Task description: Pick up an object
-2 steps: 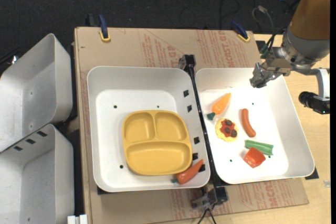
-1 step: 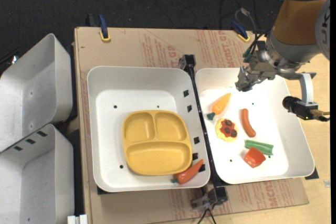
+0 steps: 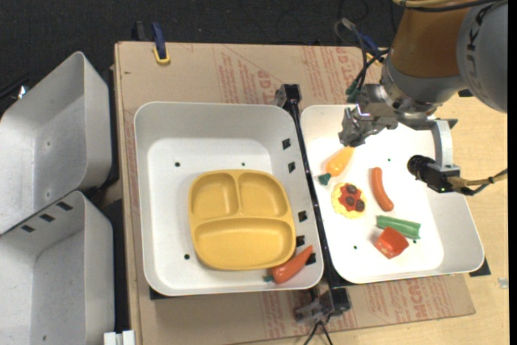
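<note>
Orange plastic toy carrot [image 3: 339, 161] lying near the right bin's [image 3: 452, 250] far-left corner, unlifted, the grey two-finger gripper [image 3: 356, 132] poised just above its far end, jaw state indeterminable; grasp and lift apparently outstanding, red sausage [image 3: 381, 188] nearby.

Scattered loose over the right white bin [image 3: 452, 246]: small orange carrot-shaped toy [image 3: 339, 161] at upper left, round yellow pizza-like disc with dark toppings [image 3: 350, 199], red sausage [image 3: 381, 188] lying aslant. Nearer the front, green strip [image 3: 398, 225] touching red wedge-shaped piece [image 3: 391, 242].
</note>
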Motion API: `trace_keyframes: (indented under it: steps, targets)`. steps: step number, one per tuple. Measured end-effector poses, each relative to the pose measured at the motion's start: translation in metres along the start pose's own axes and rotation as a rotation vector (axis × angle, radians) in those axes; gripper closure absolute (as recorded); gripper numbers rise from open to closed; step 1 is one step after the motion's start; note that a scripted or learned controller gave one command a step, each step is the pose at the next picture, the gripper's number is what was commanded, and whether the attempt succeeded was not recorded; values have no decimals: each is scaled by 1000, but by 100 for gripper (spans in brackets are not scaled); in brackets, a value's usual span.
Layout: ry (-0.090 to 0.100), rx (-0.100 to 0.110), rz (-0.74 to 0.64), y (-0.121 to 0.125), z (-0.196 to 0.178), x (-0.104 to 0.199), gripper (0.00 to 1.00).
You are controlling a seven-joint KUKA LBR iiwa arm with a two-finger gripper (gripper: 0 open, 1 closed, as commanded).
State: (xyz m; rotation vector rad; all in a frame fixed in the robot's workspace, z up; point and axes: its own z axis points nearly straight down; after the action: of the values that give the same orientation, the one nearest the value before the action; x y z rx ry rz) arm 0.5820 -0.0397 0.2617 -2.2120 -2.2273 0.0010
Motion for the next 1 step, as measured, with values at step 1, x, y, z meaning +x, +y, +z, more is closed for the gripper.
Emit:
trace_keyframes:
  steps: [1]
  targets:
    - [0,1,0,-15,10,41,100]
